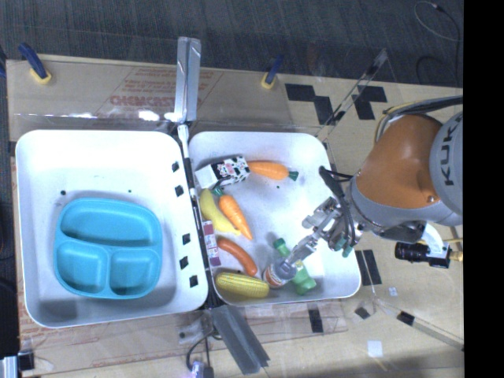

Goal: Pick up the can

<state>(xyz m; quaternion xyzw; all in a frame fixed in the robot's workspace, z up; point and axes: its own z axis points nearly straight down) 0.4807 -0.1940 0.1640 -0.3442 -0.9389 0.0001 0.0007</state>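
The can (276, 275) is small, with a reddish rim, and stands near the front edge of the right bin (260, 144). It is wedged between a yellow corn cob (240, 285) and a green bottle (298, 272). My gripper (289, 263) reaches in from the right, slanting down and to the left. Its tip sits right at the can's upper right side and over the green bottle. The gripper covers part of the can, so the contact itself is hidden.
The right bin also holds a cow-print carton (231, 169), a carrot (269, 169) at the back, a banana (211, 210), a second carrot (235, 215) and a red sausage (237, 254). The left bin (47, 156) holds a blue divided plate (109, 247).
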